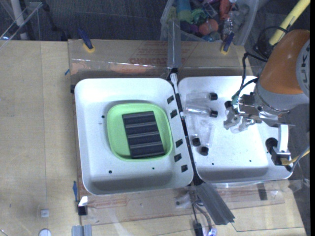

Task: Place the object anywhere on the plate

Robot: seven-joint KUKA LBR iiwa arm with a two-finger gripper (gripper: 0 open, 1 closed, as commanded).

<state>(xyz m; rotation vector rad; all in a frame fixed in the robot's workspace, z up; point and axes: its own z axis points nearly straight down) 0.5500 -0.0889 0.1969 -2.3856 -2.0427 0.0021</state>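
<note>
My gripper (236, 119) hangs over the right bin (231, 168), toward its right edge, clamped on a clear plastic object (235, 126) that shows between the fingers. More clear, black-capped tubes (199, 106) lie in that bin near its left wall. The green plate (114, 132) sits in the middle of the left bin (93, 97), carrying a dark ribbed block (142, 134). On my arm's grey casing (306, 58), at the view's right edge, I can read only the letters "UK".
</note>
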